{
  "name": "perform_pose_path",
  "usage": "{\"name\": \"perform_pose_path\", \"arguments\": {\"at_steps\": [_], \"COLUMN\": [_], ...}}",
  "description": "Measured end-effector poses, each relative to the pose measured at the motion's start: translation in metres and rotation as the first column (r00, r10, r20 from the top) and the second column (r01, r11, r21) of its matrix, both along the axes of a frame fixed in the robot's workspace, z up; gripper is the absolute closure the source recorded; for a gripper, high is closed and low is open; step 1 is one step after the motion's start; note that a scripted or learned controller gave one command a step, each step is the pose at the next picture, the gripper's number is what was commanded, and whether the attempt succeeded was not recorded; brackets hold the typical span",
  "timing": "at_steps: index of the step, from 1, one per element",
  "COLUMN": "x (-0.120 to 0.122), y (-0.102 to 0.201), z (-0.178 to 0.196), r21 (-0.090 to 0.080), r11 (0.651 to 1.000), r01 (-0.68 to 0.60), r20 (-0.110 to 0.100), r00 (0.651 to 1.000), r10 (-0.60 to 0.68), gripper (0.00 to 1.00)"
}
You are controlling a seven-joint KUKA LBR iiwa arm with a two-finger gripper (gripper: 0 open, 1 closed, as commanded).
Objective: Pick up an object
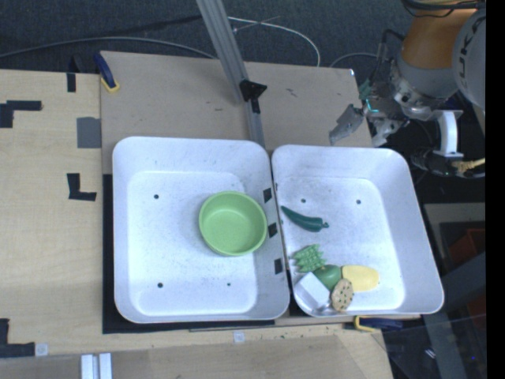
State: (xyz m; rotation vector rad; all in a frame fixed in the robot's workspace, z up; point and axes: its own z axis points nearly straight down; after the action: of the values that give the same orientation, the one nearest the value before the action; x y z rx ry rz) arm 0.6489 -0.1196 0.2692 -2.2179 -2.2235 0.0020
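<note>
Above the far rim of the right bin (410, 212) the gripper (359, 125) hangs spread and empty, so picking seems not yet begun, with the green pepper (305, 219) mid-bin and other small toys (335, 283) clustered at its near edge untouched.

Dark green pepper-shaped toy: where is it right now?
The dark green pepper-shaped toy lies in the right white bin, near its left wall, just above the cluster of small items at the bin's lower left corner.

Wooden bench (47, 235) (dark carpet (118, 10) behind)
</note>
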Motion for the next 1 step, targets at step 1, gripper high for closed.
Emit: {"name": "perform_pose_path", "arguments": {"at_steps": [1], "x": [0.0], "y": [0.0], "z": [0.0], "r21": [0.0], "r11": [1.0], "r01": [0.0], "r20": [0.0], "r00": [1.0], "r10": [0.0], "gripper": [0.0]}}
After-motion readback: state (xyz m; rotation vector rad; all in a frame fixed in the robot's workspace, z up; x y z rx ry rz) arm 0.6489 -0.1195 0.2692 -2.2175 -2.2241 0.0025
